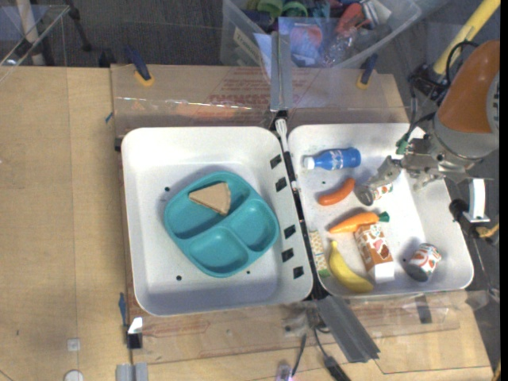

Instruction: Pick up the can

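The can (421,261), small with a white, red and dark label, lies on its side in the near right corner of the right bin (444,213). My gripper (376,186) hangs over the middle of that bin, up and to the left of the can and well apart from it. It sits just above the carrot (355,221) and right of an orange pepper (336,191). The grey arm with its orange band (470,94) reaches in from the right.
Around the can are a juice box (375,248) to its left, a banana (344,268) and a blue bottle (332,159) at the far side. The left bin (143,213) bears a teal divided plate (238,244) with a bread wedge (212,198). A clear tub of toys (317,10) stands behind.
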You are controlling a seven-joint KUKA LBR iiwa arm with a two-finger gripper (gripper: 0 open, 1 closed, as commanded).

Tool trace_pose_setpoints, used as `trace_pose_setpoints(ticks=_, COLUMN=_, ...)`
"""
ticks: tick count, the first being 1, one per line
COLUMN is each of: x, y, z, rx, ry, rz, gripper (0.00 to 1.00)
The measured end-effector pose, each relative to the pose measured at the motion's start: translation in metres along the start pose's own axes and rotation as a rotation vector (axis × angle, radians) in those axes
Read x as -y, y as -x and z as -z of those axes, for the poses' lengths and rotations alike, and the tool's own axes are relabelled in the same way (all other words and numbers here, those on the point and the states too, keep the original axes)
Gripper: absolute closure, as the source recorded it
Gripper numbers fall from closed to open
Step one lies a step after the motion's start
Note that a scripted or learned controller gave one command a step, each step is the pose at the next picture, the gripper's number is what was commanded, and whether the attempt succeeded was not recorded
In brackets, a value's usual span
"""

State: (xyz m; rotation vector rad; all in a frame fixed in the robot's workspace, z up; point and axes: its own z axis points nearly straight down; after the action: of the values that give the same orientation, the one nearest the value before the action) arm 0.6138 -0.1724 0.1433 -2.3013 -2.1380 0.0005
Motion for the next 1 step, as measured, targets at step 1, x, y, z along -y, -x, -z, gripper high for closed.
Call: trace_pose_setpoints(ticks=1, x=-0.0216, y=0.0001, z=-0.0524, rx=0.002, ry=0.009, rz=0.119, gripper=0.00)
